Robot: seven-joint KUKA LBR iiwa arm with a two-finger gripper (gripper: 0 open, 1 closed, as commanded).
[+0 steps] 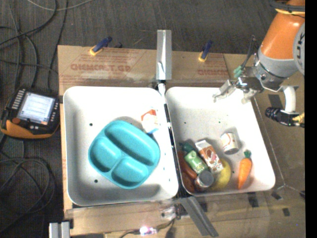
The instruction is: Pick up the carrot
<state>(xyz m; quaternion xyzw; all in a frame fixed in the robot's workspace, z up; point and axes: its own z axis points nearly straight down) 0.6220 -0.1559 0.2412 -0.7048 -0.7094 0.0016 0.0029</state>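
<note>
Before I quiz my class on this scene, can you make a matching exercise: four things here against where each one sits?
Things:
1. carrot
2. blue tray
3. gripper
4. handheld screen

Places:
A. middle of the left bin
B. on the floor, left of the bench
C. near right corner of the right bin
D. above the far edge of the right bin

Pairs: 1-C, 2-A, 3-D, 4-B

Brown board surface (114, 68), printed in faded red. Carries two white bins side by side: left bin (74, 133), right bin (208, 108). Along the far edge, two clamps (100, 45) (205, 50) and a metal bar (164, 53) between them.
</note>
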